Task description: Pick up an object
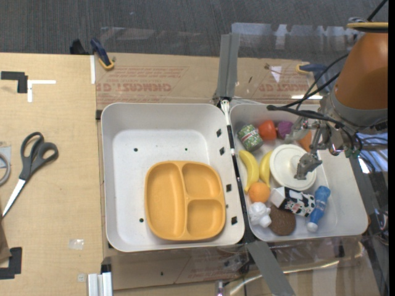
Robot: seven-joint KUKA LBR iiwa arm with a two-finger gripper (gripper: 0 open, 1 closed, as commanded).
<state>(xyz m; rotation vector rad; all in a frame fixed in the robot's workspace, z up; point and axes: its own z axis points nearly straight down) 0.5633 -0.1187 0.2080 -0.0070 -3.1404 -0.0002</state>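
The right bin (345, 227) holds several small objects. Among them are a white round dish (285, 163), two bananas (250, 169), an orange (259, 192), a green can (250, 136), a red ball (266, 129) and a purple piece (284, 128). Toward the front lie a black-and-white carton (297, 203), a blue bottle (318, 206), a brown disc (282, 222) and a white figure (260, 213). My gripper (307, 164) hangs over the dish's right part, low in the bin. Nothing is seen held in it. The left bin (123, 165) holds a yellow divided plate (185, 200).
Scissors (29, 160) lie on the wooden bench at far left. A blue clamp (102, 53) sits behind the left bin. Cables (345, 142) trail from the wrist over the right bin's far right corner. The wall between the bins (231, 165) runs just left of the bananas.
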